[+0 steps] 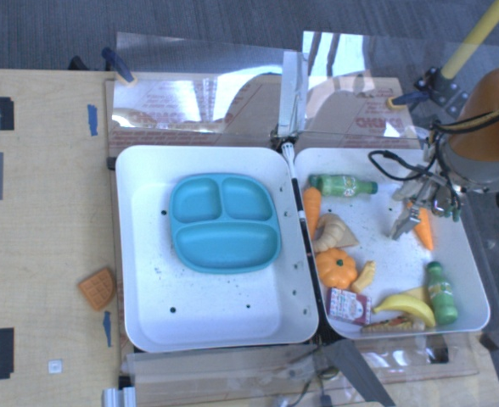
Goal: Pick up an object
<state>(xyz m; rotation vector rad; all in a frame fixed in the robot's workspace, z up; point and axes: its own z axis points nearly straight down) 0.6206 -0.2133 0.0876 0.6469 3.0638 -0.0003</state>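
Note:
My gripper (412, 220) hangs over the upper right part of the right bin (474, 270). A small orange carrot (424, 231) shows right at its tip, touching or just beneath it; I cannot make out whether it is gripped. Other items in this bin are a green bottle lying on its side (343, 185), a second carrot (312, 209), a beige piece (334, 230), an orange pumpkin (337, 267), a banana (406, 305) and an upright green bottle (440, 293).
The left bin (139, 253) holds a blue divided plate (224, 223). A red and white packet (349, 305) lies at the right bin's front edge. A brown waffle-like piece (98, 287) sits on the bench left of the bins. Cables (402, 166) hang by the wrist.

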